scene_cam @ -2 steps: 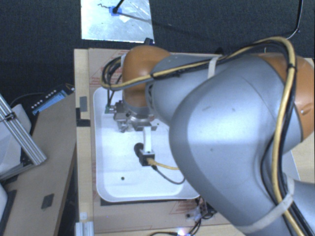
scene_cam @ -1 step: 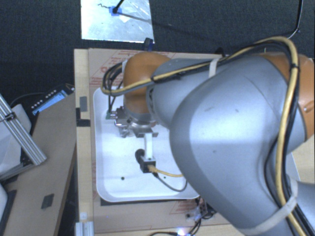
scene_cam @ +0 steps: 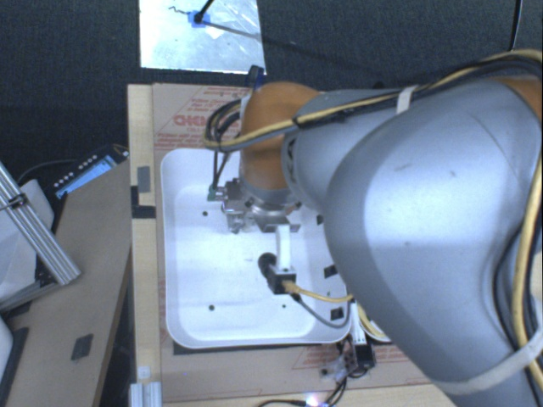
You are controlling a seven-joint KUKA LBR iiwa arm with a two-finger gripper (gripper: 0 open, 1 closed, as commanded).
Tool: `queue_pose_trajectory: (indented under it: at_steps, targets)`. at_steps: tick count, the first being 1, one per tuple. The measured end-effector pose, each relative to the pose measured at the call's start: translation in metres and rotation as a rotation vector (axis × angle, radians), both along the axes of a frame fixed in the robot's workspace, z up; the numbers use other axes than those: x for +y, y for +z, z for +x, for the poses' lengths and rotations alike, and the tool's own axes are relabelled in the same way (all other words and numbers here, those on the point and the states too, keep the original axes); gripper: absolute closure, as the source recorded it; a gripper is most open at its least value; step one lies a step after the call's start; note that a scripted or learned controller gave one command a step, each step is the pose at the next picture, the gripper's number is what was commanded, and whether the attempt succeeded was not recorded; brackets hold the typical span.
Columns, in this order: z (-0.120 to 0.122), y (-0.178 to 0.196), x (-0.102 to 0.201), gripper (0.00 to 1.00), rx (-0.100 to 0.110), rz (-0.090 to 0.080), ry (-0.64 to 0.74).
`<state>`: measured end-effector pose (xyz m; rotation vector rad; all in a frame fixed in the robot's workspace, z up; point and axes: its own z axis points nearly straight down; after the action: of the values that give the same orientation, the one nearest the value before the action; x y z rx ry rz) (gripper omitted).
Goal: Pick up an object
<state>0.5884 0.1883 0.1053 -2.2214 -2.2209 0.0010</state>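
Reaching in from the right with the arm (scene_cam: 424,227), blocking sight of most of the bench on that side. Positioning the gripper (scene_cam: 243,216) low over the upper middle of the white bin (scene_cam: 188,261), near the floor; not possible to tell whether touching it. Not possible to tell whether spread, pressed together or pinching anything: hiding the working end under the arm's own bulk at this slant.

Locating the task's object: cannot tell which is meant. Noting small dark pieces (scene_cam: 331,271) along the bin's right side, at the edge of the arm's outline and well apart from the gripper. Too small to name; possibly objects, possibly marks.

Risking, as a judgement from this position:

- Closing on bare floor and lifting away with nothing, owing to descending at a spot well apart from any candidate.
- Driving down too far and pressing into the bin floor, flexing the bin or shifting it on the brown board (scene_cam: 195,113) beneath.
- Brushing a candidate piece sideways with the arm while repositioning, pushing it against the bin wall and beyond a clean approach.
- Clipping only the edge of a small piece, then dropping it during the lift.
- Misjudging the result, owing to the arm masking the contact point from the camera.
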Motion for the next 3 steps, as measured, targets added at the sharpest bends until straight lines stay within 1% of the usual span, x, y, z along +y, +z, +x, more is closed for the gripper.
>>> queue_pose_trajectory:
  at_steps: [1,2,3]
  targets:
    - [-0.036,0.083,-0.092,1.00,-0.003,-0.001,-0.007]
    - [0.059,-0.024,-0.036,1.00,-0.010,0.003,0.008]
    - [0.054,-0.021,-0.045,1.00,-0.001,0.000,0.002]
